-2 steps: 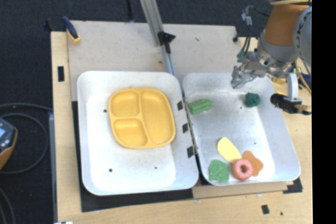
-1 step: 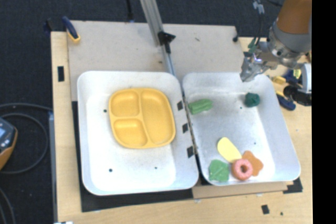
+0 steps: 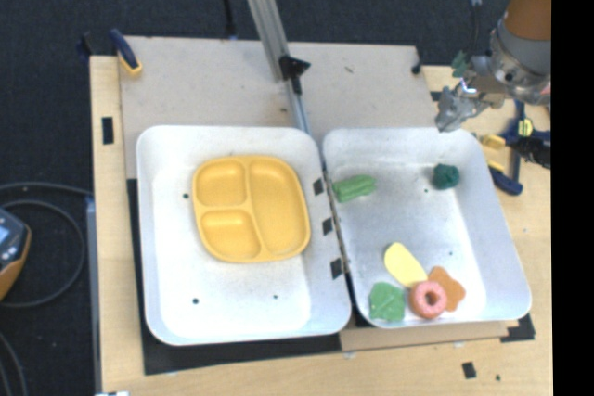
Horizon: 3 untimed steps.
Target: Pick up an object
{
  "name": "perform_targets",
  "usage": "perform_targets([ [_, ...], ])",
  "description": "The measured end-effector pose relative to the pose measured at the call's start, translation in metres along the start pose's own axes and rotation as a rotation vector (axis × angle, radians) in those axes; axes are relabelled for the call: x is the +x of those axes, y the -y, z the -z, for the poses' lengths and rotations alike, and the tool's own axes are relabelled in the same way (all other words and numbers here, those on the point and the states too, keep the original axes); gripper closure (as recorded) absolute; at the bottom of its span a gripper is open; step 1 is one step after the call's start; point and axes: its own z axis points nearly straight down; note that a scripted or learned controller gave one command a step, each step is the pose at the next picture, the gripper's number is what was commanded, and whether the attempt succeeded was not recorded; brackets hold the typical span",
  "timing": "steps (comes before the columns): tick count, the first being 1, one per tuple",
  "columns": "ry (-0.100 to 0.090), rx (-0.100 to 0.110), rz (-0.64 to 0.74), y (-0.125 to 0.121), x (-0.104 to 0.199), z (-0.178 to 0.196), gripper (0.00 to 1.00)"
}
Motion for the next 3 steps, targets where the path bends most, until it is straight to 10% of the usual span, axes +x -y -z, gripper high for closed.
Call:
perform_targets([
  [3,-0.003,0.008,0.006,0.02,0.172,-0.038,1.0],
])
